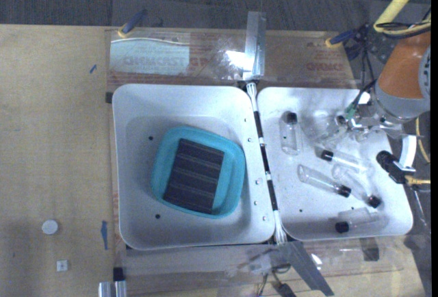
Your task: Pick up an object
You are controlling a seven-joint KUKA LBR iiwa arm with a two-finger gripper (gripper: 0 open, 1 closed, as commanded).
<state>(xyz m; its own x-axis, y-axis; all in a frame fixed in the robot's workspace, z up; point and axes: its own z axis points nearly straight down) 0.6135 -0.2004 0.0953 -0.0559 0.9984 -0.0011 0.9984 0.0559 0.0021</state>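
Several clear vials with black caps lie in the right bin (pixel 301 220). One vial (pixel 290 131) lies near the bin's left wall, another vial (pixel 321 181) lies across the middle, and a third vial (pixel 356 220) rests by the front wall. My gripper (pixel 354 118) hangs low over the back right part of this bin, above some clear pieces (pixel 330 126). Nothing shows as held in it. The left bin (pixel 130 152) holds a teal tray (pixel 164 152) with a dark ridged block (pixel 197 176) on it.
The grey arm with its orange band (pixel 404 63) comes in over the right bin's back right corner. A metal bar (pixel 256 42) and plastic sheets (pixel 154 56) lie behind the bins. Wooden bench (pixel 55 152) stretches to the left.
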